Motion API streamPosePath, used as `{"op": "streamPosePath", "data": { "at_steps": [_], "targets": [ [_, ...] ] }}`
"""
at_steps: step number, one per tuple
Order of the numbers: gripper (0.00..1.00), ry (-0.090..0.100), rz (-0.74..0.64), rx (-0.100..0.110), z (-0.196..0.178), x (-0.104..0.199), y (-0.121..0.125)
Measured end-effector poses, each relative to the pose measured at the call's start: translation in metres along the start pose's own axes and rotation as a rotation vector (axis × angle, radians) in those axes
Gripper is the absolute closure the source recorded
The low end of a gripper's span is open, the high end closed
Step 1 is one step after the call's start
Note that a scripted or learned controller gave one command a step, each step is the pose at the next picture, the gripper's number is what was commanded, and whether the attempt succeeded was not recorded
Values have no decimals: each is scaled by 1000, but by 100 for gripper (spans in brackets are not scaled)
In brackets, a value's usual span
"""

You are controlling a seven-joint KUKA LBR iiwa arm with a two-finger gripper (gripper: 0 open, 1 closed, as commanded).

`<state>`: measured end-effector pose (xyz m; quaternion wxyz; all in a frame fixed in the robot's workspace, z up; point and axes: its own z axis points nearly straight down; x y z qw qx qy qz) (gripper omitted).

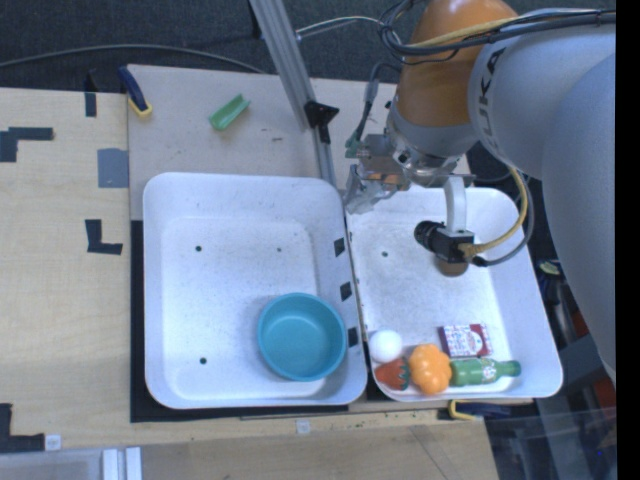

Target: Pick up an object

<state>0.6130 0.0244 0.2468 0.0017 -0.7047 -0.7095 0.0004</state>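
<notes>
Jaws (362, 194) state unclear, over right bin (520, 298) far-left corner | risk: striking bin wall, missing clustered food (432, 366) at near edge

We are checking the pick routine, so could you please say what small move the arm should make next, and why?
Probably carry the tool toward the near end of the right bin and lower it there. It hangs at the bin's far corner, while the white ball, orange fruit and green bottle cluster against the near wall.
</notes>
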Motion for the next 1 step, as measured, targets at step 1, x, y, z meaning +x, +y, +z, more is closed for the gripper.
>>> {"op": "streamPosePath", "data": {
  "at_steps": [1],
  "targets": [
    [100, 0, -1, 0, -2, 54, -8]
  ]
}}
